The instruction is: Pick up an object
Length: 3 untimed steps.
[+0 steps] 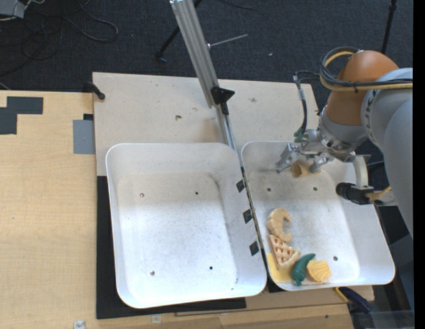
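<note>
Over the right bin's [377, 262] far end the tool [303, 162] hangs, its finger state indiscernible, a small tan object [299, 170] just beneath; whether held, I cannot tell.

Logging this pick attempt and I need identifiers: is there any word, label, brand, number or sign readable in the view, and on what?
None can be read: no words, numbers or brand marks show on the two white bins, the arm, the metal post or the toy food pieces.
The grey and black patches on the wooden board are blank.
</note>
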{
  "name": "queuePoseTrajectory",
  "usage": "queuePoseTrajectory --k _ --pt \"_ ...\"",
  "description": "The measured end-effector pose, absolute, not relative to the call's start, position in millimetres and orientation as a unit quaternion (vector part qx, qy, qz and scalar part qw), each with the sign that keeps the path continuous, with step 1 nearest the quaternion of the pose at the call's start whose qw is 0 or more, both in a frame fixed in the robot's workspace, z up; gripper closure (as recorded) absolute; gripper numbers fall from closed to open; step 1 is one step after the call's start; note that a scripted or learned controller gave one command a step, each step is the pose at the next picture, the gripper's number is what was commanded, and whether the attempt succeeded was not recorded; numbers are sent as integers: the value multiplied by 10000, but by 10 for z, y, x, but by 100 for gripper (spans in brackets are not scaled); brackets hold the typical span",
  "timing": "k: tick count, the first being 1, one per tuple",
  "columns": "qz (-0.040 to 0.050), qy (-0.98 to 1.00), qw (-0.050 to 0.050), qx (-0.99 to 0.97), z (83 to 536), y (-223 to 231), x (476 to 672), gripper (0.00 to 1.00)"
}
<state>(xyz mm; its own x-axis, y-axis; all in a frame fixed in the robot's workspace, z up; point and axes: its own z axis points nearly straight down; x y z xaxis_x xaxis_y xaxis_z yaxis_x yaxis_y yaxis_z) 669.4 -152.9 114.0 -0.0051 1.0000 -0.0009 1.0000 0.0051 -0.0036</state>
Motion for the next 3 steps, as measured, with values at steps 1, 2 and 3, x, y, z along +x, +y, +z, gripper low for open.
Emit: queuePoseTrajectory --k 1,2,3 --pt "12 -7092 2 -7050 1266 -1533 6699 100" --pt "-13 -7066 -21 -7076 1890 -1555 6651 100" --pt "-12 -7081 -20 -7061 2428 -1570 6658 100"
